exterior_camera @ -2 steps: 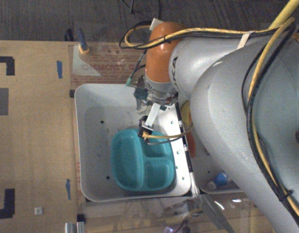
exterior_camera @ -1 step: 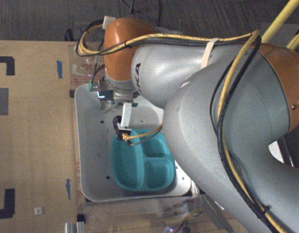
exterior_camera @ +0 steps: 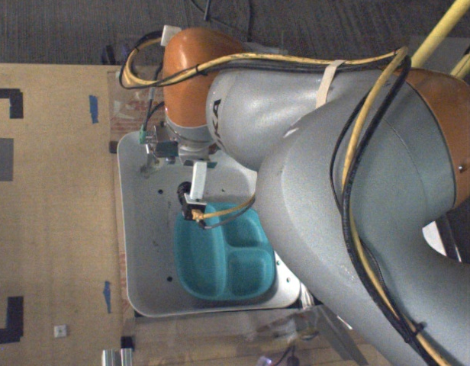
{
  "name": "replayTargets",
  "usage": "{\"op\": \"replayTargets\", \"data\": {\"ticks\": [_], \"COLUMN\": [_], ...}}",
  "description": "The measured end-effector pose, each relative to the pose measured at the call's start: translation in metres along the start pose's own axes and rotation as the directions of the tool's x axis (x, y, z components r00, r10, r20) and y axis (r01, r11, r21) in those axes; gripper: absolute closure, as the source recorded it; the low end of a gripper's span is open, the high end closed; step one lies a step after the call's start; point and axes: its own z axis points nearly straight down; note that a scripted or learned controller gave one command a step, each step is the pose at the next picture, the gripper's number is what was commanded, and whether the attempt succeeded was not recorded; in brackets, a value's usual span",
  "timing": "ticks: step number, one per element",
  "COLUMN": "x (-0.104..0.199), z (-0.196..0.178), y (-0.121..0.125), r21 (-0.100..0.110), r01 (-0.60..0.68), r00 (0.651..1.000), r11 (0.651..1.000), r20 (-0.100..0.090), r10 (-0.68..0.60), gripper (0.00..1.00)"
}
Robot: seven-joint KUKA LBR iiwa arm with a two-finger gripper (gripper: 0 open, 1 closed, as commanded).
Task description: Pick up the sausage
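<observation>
My gripper [exterior_camera: 152, 157] hangs low over the upper left corner of the white bin [exterior_camera: 143, 242], just below the orange wrist band. A teal tray [exterior_camera: 220, 261] with divided compartments lies in the lower half of this bin, below and to the right of the gripper. What I can see of the tray's compartments looks bare. The grey arm covers the right side of the bin and everything beyond it.
The bin's white floor lies open along its left side, between the gripper and the tray. A tan board [exterior_camera: 52, 204] with black marks and blue tape strips runs along the left of the bin. Dark carpet lies past the top edge.
</observation>
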Motion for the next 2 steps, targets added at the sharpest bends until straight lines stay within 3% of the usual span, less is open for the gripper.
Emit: {"op": "replayTargets", "data": {"ticks": [1, 2], "x": [-0.075, -0.104], "z": [-0.012, 0.001], "y": [-0.095, -0.076], "r21": [-0.031, -0.001], "r01": [-0.21, -0.451], "r00": [0.978, 0.892], "r11": [0.977, 0.893], "r20": [-0.015, -0.019], "r10": [0.21, 0.451], "gripper": [0.0, 0.0]}}
